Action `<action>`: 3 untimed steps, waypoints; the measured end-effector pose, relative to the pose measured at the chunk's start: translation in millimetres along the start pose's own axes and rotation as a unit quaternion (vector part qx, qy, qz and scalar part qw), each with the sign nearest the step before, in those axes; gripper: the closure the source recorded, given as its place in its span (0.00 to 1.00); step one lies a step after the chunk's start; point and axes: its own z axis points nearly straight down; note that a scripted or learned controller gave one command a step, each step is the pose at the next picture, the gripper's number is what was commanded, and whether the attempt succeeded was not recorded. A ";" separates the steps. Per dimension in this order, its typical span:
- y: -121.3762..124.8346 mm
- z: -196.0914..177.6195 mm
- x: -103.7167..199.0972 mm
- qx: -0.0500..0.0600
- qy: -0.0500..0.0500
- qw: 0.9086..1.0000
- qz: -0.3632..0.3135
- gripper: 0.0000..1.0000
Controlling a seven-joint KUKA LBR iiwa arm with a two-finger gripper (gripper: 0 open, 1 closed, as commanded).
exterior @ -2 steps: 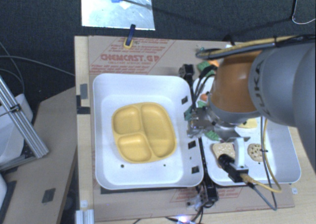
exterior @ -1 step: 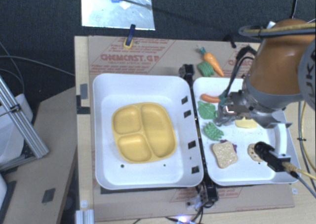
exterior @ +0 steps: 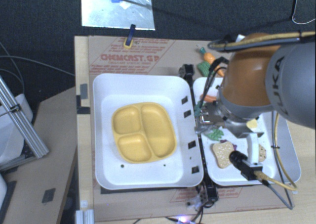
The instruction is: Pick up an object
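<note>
The grey arm with its orange band hangs over the right bin and hides most of it. The gripper points down at the bin's left side, just above a small green leafy piece. A slice of toast lies in front of it on the bin floor. A small yellow piece, a white piece and a brown cookie-like piece lie to the right of the toast. Nothing shows held in the gripper.
The left bin holds a yellow divided plate. An orange and green toy carrot lies on the cardboard behind the right bin. Black clips line the wall between the bins. Cables trail near the right bin's front corner.
</note>
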 end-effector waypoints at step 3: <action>70.0 66.2 -48.2 0.000 -0.002 1.000 0.005 1.00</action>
